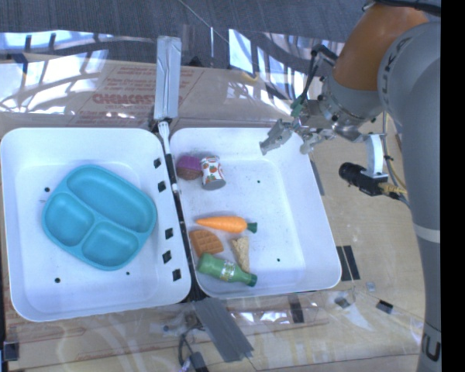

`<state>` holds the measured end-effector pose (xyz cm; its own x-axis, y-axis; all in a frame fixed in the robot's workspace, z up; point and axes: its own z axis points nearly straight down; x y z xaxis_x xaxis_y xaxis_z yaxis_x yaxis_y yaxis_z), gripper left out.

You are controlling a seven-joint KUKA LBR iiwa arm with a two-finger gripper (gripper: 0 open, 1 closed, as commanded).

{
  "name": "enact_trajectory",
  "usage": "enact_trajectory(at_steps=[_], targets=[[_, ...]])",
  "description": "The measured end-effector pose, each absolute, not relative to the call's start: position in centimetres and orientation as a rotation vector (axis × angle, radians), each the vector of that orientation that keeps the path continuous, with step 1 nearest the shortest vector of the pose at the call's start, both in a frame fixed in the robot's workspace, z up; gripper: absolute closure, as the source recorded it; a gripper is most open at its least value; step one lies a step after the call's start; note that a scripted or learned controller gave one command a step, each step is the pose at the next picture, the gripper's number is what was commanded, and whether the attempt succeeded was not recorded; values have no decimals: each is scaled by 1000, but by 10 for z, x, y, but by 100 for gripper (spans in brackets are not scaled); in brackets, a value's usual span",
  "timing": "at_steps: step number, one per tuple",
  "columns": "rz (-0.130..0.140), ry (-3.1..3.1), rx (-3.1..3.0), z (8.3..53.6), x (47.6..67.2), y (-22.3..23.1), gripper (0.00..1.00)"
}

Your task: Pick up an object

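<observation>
Green bottle [227, 270] beside cracker [206, 242], carrot [224, 224]; pincer [288, 139] above bin [294, 208]

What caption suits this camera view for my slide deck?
Gripper above the right bin's far edge; carrot, bottle and small toys inside; blue plate in left bin.

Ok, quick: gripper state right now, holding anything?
Gripper: fingers apart, nothing between them, above the far right corner of the right bin.
</observation>
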<state>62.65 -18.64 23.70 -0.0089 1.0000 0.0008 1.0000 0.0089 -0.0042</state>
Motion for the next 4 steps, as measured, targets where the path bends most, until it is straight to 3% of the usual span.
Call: enact_trajectory(at_steps=[1, 3, 4], targets=[[-28, -2033, -2416, 119, 644, -122, 0], [-9, -2487, -1975, 110, 657, -108, 0], [-6, -2545, -1880, 103, 642, -119, 0]])
